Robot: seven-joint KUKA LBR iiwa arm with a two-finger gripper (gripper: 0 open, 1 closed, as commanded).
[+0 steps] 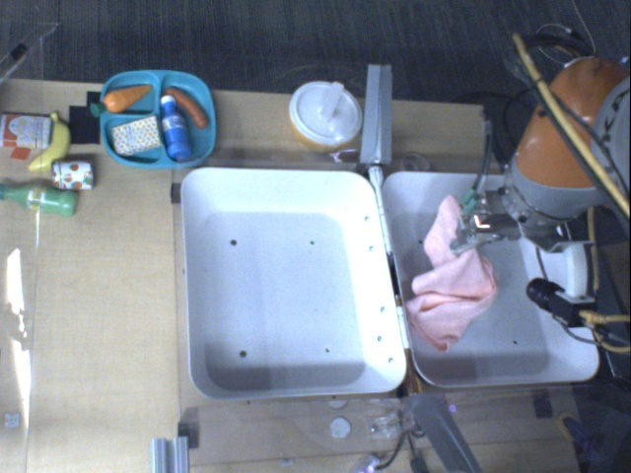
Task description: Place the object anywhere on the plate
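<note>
Camera view from above the worktop [99, 294]. The pink cloth [452, 289] lies in the right bin [552, 358], in its left half, close to the wall shared with the left bin [286, 284]. The lower part of the cloth is bunched on the bin floor; a narrow strip of it rises toward the upper right of the heap and meets the end effector [477, 227], which sits at the right centre of the frame under the grey arm [572, 141] with its orange band. The strip appears drawn up to the fingertips, so the end effector seems to be clenched on the cloth, though the contact is small and partly blurred.

Open floor lies to the right of and below the cloth inside the right bin. The left bin offers a broad bare floor. At the upper left of the frame a blue divided plate [158, 116] with toy food stands on the worktop, well apart from the cloth; a white lidded cup [325, 114] stands above the bins.
</note>
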